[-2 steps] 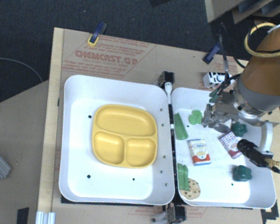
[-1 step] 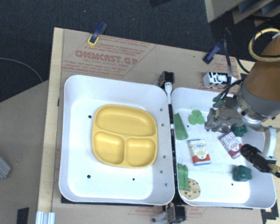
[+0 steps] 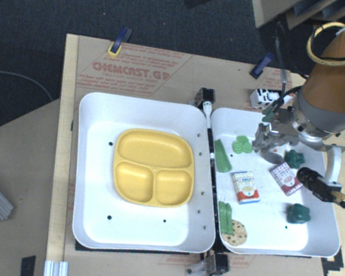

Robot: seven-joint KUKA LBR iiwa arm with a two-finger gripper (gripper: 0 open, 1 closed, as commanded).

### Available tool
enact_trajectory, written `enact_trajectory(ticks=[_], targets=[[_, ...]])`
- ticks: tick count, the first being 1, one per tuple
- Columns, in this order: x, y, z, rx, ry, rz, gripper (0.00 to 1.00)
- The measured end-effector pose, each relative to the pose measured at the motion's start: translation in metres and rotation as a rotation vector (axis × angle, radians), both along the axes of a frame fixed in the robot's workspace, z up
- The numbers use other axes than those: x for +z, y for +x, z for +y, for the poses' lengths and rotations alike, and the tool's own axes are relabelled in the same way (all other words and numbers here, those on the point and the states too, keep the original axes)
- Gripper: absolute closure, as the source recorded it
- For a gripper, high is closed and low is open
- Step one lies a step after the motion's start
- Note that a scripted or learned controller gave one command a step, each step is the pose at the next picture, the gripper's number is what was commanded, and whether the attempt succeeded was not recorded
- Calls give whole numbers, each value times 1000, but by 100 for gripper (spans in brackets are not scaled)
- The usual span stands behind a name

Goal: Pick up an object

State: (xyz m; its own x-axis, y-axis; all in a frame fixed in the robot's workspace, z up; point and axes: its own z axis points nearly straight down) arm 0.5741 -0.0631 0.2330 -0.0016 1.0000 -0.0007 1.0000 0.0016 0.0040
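A speckled cookie (image 3: 234, 233) lies closest, below the small carton (image 3: 246, 187) in the right bin (image 3: 323, 241). Up from the carton, the gripper (image 3: 267, 141) hangs just beside a light green piece (image 3: 243, 145), probably the object to pick. Whether the gripper is released or clenched, I cannot tell. It should centre over that piece, staying off the green strip (image 3: 222, 155) left of the carton, then descend straight.

Left bin (image 3: 93, 155) mid-frame mostly taken by yellow divided plate (image 3: 154, 166), open margins around it, right bin (image 3: 326, 220) cluttered, bare patch lower right.
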Motion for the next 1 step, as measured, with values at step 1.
enact_trajectory(ticks=[1], targets=[[-18, -2, -5, -3, 1, 8, 100]])
